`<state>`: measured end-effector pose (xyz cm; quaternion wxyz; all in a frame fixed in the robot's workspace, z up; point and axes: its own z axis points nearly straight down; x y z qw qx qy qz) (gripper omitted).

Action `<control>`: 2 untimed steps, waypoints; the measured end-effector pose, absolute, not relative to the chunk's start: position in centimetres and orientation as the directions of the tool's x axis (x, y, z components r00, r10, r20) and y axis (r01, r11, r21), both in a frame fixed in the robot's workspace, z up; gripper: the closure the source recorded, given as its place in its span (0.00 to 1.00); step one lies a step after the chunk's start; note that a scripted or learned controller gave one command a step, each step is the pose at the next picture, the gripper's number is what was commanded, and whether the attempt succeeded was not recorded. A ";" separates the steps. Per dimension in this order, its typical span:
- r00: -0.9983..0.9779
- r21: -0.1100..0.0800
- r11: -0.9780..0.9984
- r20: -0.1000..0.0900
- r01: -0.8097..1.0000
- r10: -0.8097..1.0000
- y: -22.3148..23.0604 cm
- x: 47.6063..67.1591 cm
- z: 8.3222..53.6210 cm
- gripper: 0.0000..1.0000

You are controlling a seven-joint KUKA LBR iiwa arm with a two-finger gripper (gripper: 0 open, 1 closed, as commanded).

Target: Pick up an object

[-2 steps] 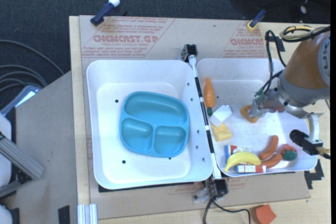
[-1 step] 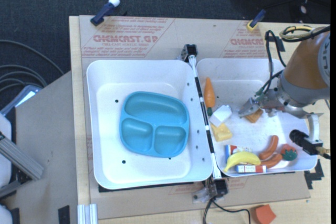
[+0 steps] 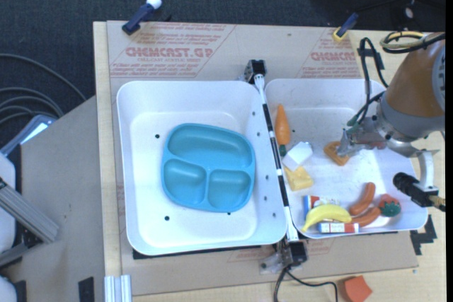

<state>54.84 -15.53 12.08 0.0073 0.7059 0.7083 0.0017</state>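
Tool [image 3: 346, 149] is down in the right bin [image 3: 318, 92], tip right at a small orange-brown food piece [image 3: 334, 152] mid-bin; contact likely, but can't tell if it's open or closed. Same bin: carrot [image 3: 282, 125] by the left wall, white block [image 3: 299, 152] and yellow cheese wedge [image 3: 298, 179] just nearer, banana [image 3: 327, 213], two sausages [image 3: 361, 205] and a strawberry [image 3: 389, 207] along the near edge. Left bin [image 3: 134, 173] holds a blue divided plate [image 3: 208, 167]

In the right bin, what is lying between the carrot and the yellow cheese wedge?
In the camera view, a small white block lies between the carrot and the yellow cheese wedge.
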 end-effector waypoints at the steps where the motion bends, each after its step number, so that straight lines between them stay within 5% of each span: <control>1: -0.003 0.012 0.004 -0.008 1.000 1.000 -15.5 54.8 12.1 0.00; 2: -0.004 0.014 0.004 -0.009 1.000 1.000 -15.5 54.9 13.1 1.00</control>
